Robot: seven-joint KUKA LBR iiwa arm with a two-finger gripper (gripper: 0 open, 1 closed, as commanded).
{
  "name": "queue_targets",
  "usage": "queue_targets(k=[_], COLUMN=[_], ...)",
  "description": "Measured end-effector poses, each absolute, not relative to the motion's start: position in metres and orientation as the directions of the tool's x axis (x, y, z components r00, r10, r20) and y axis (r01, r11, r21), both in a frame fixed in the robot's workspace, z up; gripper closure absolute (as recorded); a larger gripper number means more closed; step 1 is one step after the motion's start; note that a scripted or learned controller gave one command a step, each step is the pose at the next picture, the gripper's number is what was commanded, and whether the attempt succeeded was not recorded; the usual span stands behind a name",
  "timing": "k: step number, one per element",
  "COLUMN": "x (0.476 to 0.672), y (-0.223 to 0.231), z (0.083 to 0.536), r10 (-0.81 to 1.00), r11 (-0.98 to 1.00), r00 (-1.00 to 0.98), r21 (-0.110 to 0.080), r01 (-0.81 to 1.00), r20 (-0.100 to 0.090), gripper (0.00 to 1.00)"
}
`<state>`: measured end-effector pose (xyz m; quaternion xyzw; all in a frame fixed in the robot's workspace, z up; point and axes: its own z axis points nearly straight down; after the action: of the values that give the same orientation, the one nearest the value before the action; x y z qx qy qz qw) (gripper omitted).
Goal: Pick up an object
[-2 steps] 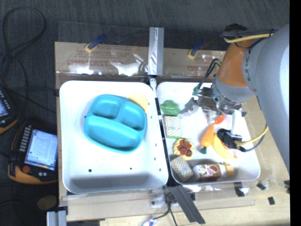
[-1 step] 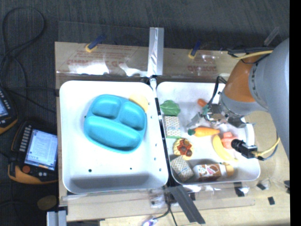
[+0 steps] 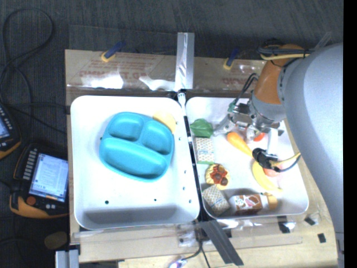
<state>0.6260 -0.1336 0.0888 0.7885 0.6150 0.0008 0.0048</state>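
**End effector low over the right bin, carrot closest to hand**

The end effector point(image 3: 244, 126) sits low toward 12 o'clock in the right bin point(image 3: 298, 197), and the wrist hides its tips. How far it is open cannot be told, and nothing can be seen in its hold. The likeliest target, an orange carrot point(image 3: 240, 143), lies on the bin floor just at the end effector's 6 o'clock, with its thick end almost under the tool.

The crowding is the main risk. A green toy vegetable point(image 3: 202, 128) lies at the end effector's 9 o'clock, and a yellow banana point(image 3: 262, 175) at about 5 o'clock. A descent that lands slightly off could nudge a neighbour or trap two things at once. The carrot is smooth and tapered, and it lies at a slant, so a close across its narrow tip would probably squeeze it out sideways. A grab too near the bin's back wall could strike the rim.

The pizza slice point(image 3: 216, 175) and the bottle point(image 3: 248, 202), toward 6 o'clock in the bin, lie well clear. The blue divided plate point(image 3: 136, 145) in the left bin point(image 3: 83, 205) plays no part.
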Motion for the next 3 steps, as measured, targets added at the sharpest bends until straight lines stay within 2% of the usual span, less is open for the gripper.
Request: queue_targets(k=[1,2,3], x=[0.626,0.652,0.668], y=[-0.134,-0.113,-0.072], z=[0.099,0.089,0.183], r10=[0.970,0.972,0.842], r11=[-0.242,-0.235,-0.539], r00=[0.242,0.235,0.539], r21=[0.010,0.009,0.000], r01=[0.970,0.972,0.842], r20=[-0.009,-0.005,-0.006], gripper=[1.00,1.00,1.00])
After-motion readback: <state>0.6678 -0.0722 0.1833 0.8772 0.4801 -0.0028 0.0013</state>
